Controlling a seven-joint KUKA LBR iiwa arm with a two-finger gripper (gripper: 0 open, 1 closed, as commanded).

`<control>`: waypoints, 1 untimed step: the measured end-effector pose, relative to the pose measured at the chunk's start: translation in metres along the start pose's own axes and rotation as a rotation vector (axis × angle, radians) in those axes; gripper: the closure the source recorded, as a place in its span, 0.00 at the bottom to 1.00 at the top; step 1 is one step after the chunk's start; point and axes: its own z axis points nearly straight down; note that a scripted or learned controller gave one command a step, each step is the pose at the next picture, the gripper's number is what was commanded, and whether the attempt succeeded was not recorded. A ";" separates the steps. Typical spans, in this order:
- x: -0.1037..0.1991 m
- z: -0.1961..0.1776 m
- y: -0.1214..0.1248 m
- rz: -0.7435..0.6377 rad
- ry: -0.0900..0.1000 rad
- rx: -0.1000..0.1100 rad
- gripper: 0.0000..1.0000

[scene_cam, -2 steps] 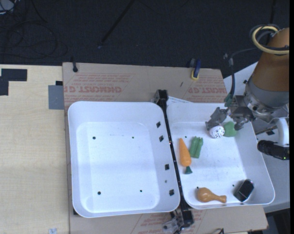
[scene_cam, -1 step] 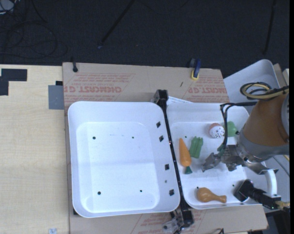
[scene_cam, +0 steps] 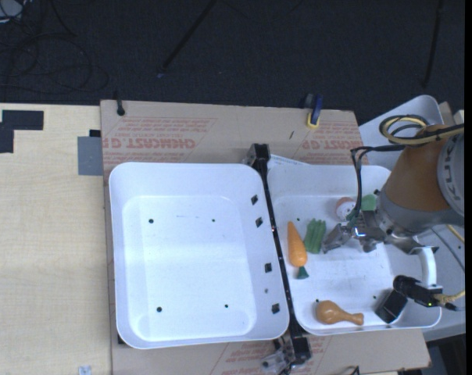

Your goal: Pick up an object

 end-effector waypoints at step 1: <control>-0.001 -0.011 -0.003 0.009 0.002 0.005 1.00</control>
